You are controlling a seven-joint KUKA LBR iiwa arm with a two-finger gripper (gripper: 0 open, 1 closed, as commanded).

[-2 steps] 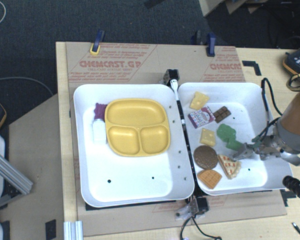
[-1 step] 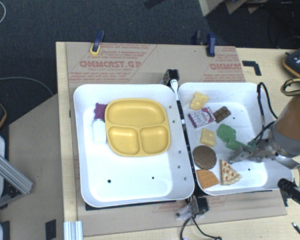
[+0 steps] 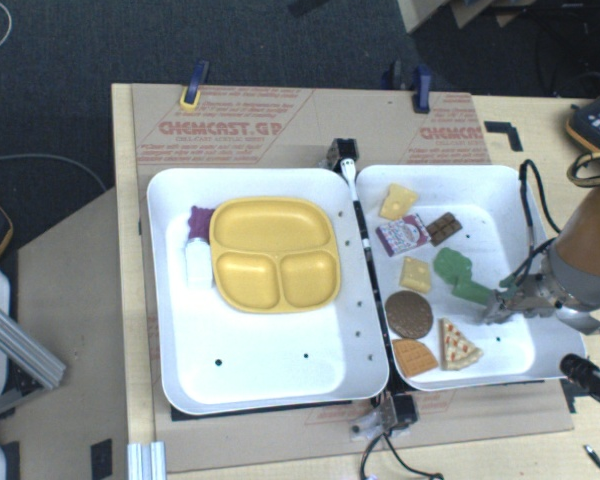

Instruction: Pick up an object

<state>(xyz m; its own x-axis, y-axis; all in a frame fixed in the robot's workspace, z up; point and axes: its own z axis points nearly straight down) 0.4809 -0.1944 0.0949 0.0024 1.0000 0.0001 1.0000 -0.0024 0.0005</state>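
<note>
The right bin [image 3: 510, 193] holds several toy foods: a yellow cheese wedge [image 3: 398, 202], a purple-and-white packet [image 3: 401, 234], a brown chocolate piece [image 3: 443, 228], a small yellow block [image 3: 416, 274], a green piece [image 3: 460, 276], a round brown cookie [image 3: 409, 314], an orange cracker [image 3: 414, 357] and a pizza slice [image 3: 459, 347]. My gripper [image 3: 499, 308] is low in the right bin, at the right end of the green piece, just above the pizza slice. I cannot tell whether anything is between its fingers.
The left bin [image 3: 170, 348] holds a yellow three-compartment tray [image 3: 274, 253], with a purple and white object [image 3: 197, 243] at its left side. The grey arm [image 3: 585, 268] comes in over the right bin's right wall. Clamps sit along the cardboard base's far edge.
</note>
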